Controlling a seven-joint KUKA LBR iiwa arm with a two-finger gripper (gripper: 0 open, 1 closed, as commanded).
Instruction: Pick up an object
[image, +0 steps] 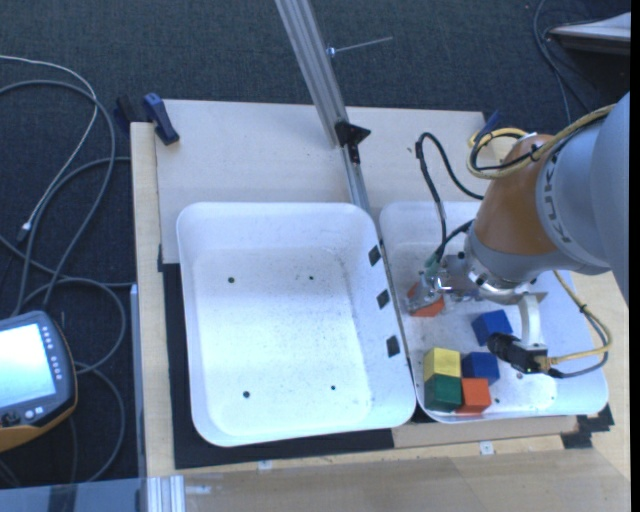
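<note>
Arm: reaching in from the right, hanging over the right bin (400, 225).
Hand (428, 296): sitting low in the right bin beside an orange-red object (427, 308); finger state cannot be determined.
Blocks: a blue block (491, 325) is lying near the hand; yellow (442, 362), green (443, 391), blue (479, 364) and orange (475, 394) blocks are clustering at the bin's near edge.
Left bin (200, 225): resting alongside on the worktop (250, 150).
</note>
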